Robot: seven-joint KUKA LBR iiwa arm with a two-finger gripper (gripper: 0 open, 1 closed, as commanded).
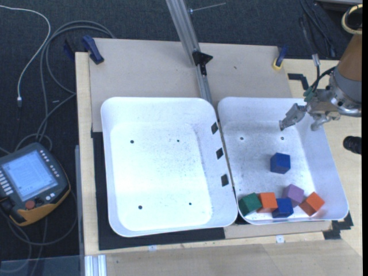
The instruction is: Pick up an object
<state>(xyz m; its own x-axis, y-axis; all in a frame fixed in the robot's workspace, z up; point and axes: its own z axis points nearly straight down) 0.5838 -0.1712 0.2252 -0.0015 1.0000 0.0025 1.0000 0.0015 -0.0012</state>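
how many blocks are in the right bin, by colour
blue blocks: 2
orange blocks: 2
green block: 1
purple block: 1
total: 6, all in the right bin

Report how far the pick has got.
Done: nothing lifted. The blue cube sits alone on the right bin floor; green, orange, a second blue, purple and another orange block lie along its near edge. In hand: the pincer hangs over the bin's far right, empty. Left: descend, grip, lift.
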